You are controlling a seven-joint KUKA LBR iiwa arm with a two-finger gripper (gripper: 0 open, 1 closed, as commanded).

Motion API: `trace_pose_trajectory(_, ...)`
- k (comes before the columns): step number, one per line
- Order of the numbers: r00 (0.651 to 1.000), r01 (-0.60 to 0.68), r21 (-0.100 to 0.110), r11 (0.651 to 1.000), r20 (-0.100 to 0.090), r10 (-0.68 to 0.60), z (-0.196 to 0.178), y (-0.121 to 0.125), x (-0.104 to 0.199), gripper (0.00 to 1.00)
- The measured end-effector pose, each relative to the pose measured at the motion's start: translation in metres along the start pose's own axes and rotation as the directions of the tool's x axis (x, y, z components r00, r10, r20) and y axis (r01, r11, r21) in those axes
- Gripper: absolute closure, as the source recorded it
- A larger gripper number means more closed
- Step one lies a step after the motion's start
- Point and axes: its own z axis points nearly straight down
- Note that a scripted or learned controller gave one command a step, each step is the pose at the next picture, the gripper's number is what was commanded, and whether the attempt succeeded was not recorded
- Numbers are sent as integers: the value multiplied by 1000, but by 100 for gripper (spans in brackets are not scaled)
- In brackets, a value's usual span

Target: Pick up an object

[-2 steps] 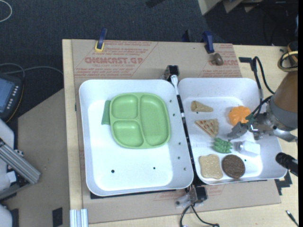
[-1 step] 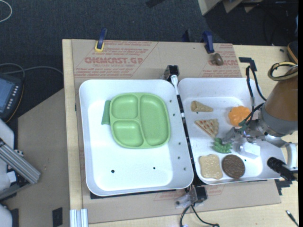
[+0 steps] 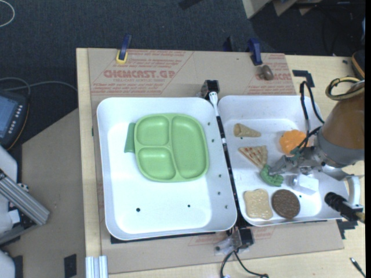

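The right bin (image 3: 264, 105) holds several food pieces. A pale wedge (image 3: 247, 131) lies at the back and a grilled sandwich triangle (image 3: 254, 154) sits in front of it. An orange piece (image 3: 291, 139) is at the right, partly behind the arm. A green leafy piece (image 3: 270, 175) lies mid-bin, with a bread slice (image 3: 257, 204) and a round brown cookie (image 3: 286, 203) at the front. My gripper (image 3: 291, 168) is low in this bin, just right of the green piece and in front of the orange one. Nothing is visibly held.
The left bin (image 3: 116, 172) holds a light green divided plate (image 3: 171, 146) with a darker green piece (image 3: 128, 138) tucked under its left edge. A black clip (image 3: 210, 88) sits where the bins meet at the back. Cables (image 3: 306, 100) run along the right bin's far right side.
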Motion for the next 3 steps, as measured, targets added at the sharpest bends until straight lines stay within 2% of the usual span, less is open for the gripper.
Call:
trace_pose_trajectory(1, 1000, 0, -7, 1000, 0, 0, -12, 2, 1, 100)
trace_pose_trajectory(2, 1000, 2, 1, 1000, 2, -2, -54, 4, -2, 100)
trace_pose_trajectory(3, 1000, 2, -2, 1000, 3, -2, -118, 5, -6, 100)
